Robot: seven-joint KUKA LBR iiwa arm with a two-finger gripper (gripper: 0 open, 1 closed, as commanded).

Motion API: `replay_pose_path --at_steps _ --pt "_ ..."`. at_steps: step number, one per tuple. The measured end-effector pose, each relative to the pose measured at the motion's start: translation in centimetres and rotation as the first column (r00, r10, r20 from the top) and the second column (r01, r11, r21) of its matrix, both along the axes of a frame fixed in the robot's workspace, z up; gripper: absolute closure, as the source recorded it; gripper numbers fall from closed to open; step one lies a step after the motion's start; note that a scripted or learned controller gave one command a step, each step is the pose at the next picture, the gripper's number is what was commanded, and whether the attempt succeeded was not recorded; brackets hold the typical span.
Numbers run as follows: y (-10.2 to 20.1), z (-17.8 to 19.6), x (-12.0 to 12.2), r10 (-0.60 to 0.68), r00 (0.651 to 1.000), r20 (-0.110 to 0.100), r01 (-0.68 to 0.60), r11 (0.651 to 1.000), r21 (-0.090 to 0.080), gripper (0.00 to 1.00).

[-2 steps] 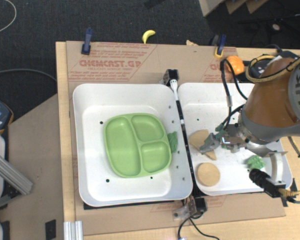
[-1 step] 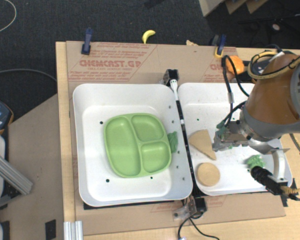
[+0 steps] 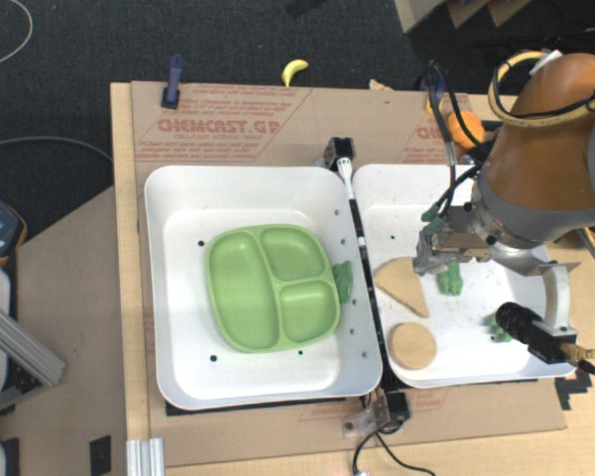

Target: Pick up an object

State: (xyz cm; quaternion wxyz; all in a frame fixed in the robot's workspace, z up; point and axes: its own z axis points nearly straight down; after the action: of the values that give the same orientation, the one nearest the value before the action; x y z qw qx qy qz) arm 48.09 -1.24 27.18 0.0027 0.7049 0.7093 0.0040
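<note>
— Two white bins sit side by side on the brown bench [image 3: 228, 117]. What is in the left bin [image 3: 159, 266]?

— A pale green plate [image 3: 273, 288] with three compartments lies flat near its middle. A small green scrap [image 3: 343, 281] rests against that bin's right wall, just beside the plate.

— And the right bin [image 3: 397, 206]?

— A tan wedge [image 3: 402, 284] lies towards its left side, with a tan disc [image 3: 414, 346] just below it in the view, close but apart. A green piece [image 3: 449, 282] lies right of the wedge. A smaller green bit [image 3: 500, 335] lies further right, near the front wall.

— Where is the gripper [image 3: 448, 254]?

— Low over the right bin, on the end of the arm [image 3: 545, 147], which comes in from the right. It is directly above the green piece, whose top meets its lower edge in the view.

— Does it have the green piece?

— I cannot tell. Whether the gripper is parted or closed is not clear from this angle, nor whether the piece is touched or merely overlapped.
</note>
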Motion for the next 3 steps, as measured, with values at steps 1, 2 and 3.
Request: replay_pose_path --at_steps 1,2,3 --pt "7.3 5.5 -0.1 0.004 1.0 -0.002 -0.004 1.0 0.001 1.0" --pt "15.5 10.3 -0.1 0.004 1.0 -0.002 -0.004 1.0 0.002 1.0" --pt "15.0 11.0 -0.1 -0.003 1.0 -0.006 0.003 1.0 -0.002 1.0"
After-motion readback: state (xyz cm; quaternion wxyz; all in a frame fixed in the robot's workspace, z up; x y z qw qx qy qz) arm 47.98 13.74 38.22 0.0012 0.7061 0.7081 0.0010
